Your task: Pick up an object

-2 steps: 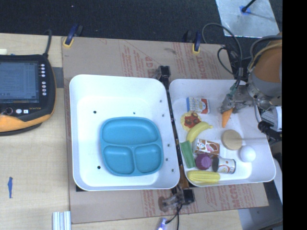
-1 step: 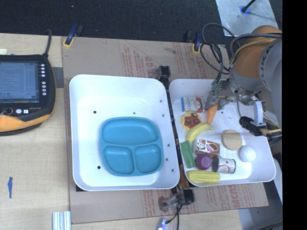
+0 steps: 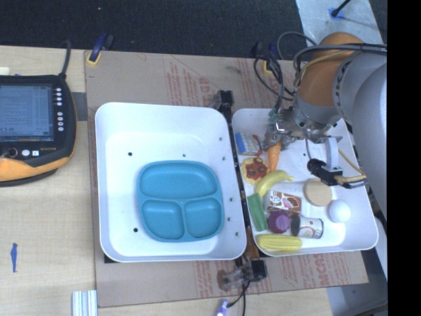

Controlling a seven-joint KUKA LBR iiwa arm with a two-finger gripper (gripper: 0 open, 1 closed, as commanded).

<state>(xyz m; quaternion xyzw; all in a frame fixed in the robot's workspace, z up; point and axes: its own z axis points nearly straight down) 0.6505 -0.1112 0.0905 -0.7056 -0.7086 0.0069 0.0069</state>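
Orange and slender, the toy carrot [image 3: 273, 155] lies at the back of the right bin [image 3: 366, 241], crowded by a banana [image 3: 272, 180] and a pizza slice [image 3: 254, 168]. The gripper [image 3: 279, 131] is poised just above its upper end; its spread cannot be told. A straight descent is advised, so that the neighbours are not nudged before closing.

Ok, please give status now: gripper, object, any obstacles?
Gripper low over carrot, right bin. No object seen held. Banana, other toy food crowd close.
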